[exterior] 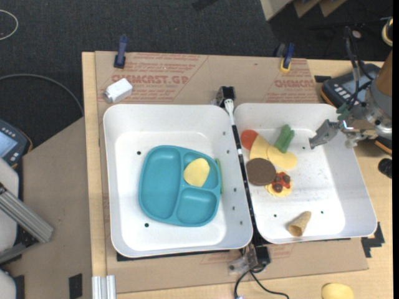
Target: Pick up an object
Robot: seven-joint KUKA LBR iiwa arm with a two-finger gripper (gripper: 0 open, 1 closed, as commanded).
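The right bin [349,185] holds several toy foods: a green piece [284,137], an orange-red piece [249,138], a yellow piece [274,154], a brown disc [260,170], a small yellow piece with red dots [280,184] and a cone [300,223]. My gripper [333,137] hangs over the bin's upper right part, to the right of the green piece and apart from it. It is open, with nothing between its fingers [321,134]. The arm comes in from the right edge.
The left bin [118,167] holds a blue divided tray [165,189] with a yellow piece [197,172] in one compartment. A black clamp [227,96] sits between the bins at the back. A white block [118,90] lies on the cardboard behind the left bin.
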